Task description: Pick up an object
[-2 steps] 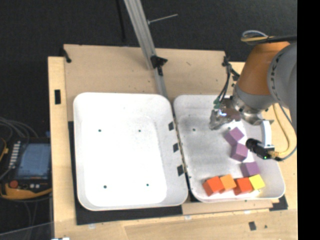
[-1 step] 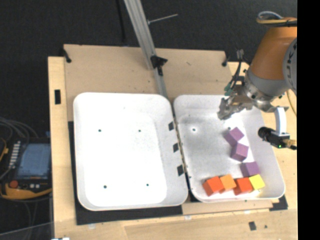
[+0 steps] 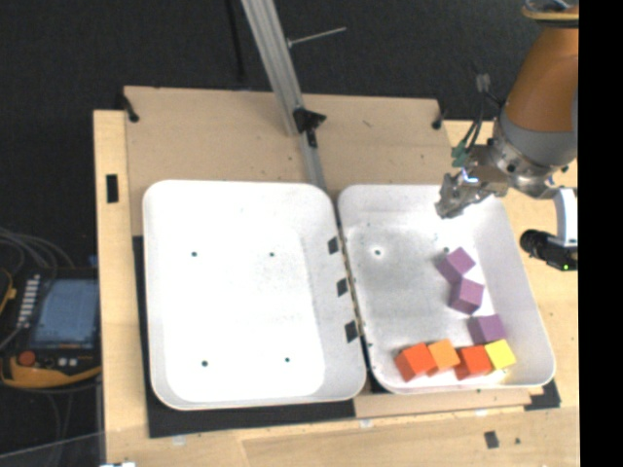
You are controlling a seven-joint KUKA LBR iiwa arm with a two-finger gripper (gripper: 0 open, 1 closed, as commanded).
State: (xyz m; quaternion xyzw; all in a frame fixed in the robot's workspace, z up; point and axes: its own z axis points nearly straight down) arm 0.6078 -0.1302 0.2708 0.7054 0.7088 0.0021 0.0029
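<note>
From above, the end effector (image 3: 455, 202) hangs over the far edge of the right bin (image 3: 409, 212), pointing down and left; whether its tips are spread or pressed together I cannot tell, since they blur into a grey clump, and nothing shows between them. The blocks lie well apart from it, along the bin's right and near sides: three purple blocks (image 3: 464, 293) in a loose column, then an orange block (image 3: 418, 361), a lighter orange one (image 3: 444, 354), a red-orange block (image 3: 475, 360) and a yellow block (image 3: 500, 355) in a row. The arm (image 3: 541, 86) is cut off at the right. The left bin (image 3: 243, 290) sits on the desk (image 3: 112, 154) beside it.
</note>
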